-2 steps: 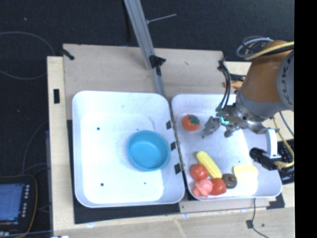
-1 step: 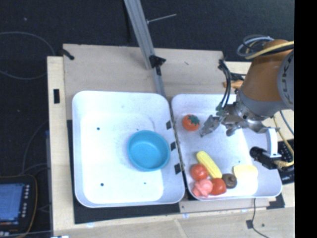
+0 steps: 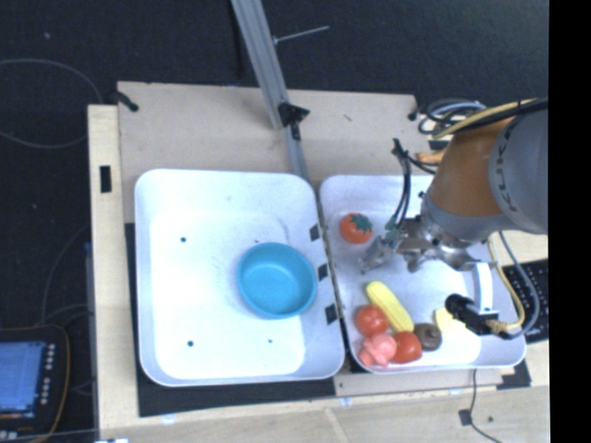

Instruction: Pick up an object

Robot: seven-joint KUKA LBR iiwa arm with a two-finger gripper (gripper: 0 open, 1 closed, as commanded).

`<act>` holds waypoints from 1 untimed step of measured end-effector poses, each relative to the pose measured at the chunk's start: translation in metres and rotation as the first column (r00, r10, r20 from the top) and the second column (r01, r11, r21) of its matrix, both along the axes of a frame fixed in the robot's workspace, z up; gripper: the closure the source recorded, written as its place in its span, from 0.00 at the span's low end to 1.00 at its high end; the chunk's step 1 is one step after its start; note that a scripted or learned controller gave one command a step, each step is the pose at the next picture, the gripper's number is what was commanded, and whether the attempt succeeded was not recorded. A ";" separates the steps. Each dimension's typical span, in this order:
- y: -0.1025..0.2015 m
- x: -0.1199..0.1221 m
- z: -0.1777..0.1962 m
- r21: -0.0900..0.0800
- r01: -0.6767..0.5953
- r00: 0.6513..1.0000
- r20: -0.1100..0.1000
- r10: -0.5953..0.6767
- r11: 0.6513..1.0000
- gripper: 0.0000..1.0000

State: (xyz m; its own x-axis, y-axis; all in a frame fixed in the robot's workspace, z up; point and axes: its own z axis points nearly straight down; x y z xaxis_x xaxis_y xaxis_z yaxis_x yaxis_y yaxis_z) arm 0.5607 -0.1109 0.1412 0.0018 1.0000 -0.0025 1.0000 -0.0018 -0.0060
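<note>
1. Gripper [image 3: 377,252] low in right bin [image 3: 416,190], just below a tomato [image 3: 355,228]; can't tell jaw state.
2. Banana [image 3: 391,306], more toy food at that bin's front.
3. Blue bowl [image 3: 275,280] in left bin [image 3: 185,210].

1. A blue bowl [image 3: 276,280] is seen upright in the left bin [image 3: 166,210].
2. In the right bin [image 3: 351,192], a tomato [image 3: 355,228] lies apart (green-topped); a banana [image 3: 390,305], red fruits [image 3: 372,320] and a pink piece [image 3: 377,351] are clustered near the front.
</note>
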 end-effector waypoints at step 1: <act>-0.002 0.000 -0.043 0.000 0.001 1.000 0.003 -0.001 1.000 0.00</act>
State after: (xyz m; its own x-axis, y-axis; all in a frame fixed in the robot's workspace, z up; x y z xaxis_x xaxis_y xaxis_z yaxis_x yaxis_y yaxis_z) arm 0.5604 -0.1130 0.0981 0.0025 1.0000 -0.0027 1.0000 -0.0025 -0.0033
